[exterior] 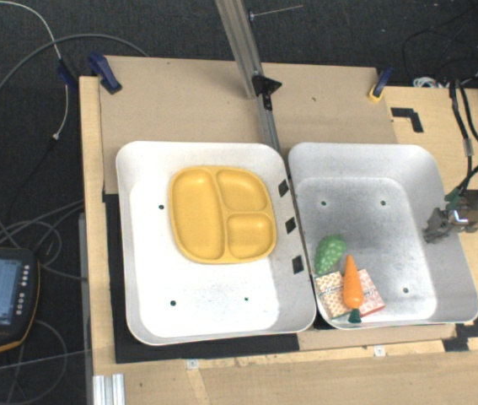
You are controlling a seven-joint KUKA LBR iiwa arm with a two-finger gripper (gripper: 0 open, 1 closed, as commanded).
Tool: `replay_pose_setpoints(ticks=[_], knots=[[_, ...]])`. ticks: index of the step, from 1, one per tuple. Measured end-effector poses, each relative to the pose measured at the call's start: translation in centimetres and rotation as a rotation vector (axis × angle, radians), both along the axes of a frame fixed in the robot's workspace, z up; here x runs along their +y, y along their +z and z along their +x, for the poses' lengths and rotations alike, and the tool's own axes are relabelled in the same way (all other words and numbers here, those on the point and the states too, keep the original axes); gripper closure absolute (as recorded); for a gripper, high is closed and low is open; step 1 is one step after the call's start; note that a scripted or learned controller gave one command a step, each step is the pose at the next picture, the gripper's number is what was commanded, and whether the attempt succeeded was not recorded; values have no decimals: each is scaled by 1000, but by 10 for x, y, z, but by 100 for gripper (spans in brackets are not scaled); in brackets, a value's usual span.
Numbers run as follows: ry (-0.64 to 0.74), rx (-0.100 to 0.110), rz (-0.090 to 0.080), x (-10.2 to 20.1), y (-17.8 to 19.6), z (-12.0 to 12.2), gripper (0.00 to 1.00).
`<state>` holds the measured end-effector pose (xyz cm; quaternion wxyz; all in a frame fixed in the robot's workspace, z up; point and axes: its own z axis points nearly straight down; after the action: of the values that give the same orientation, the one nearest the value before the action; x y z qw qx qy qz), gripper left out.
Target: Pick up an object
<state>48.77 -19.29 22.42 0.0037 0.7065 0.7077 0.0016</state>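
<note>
Carrot (pixel 352 283) lies on patterned cloth (pixel 372 298), front-left corner of right bin (pixel 441 175), beside green lump (pixel 330 251); gripper (pixel 437 224) at bin's right rim; bench (pixel 188 99) tan board, dark carpet (pixel 19 142) w/ cables around

In the right bin's (pixel 441 251) near left corner an orange toy carrot (pixel 352 283) with a green tip lies lengthwise across a flat patterned packet (pixel 372 296), a knobbly green ball (pixel 330 251) touching them on the far side.
</note>
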Motion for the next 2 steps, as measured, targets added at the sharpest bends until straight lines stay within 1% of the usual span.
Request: replay_pose_setpoints(ticks=[1,2], knots=[[0,2,1,0,35,2,100],[5,6,5,51,40,8,100]])
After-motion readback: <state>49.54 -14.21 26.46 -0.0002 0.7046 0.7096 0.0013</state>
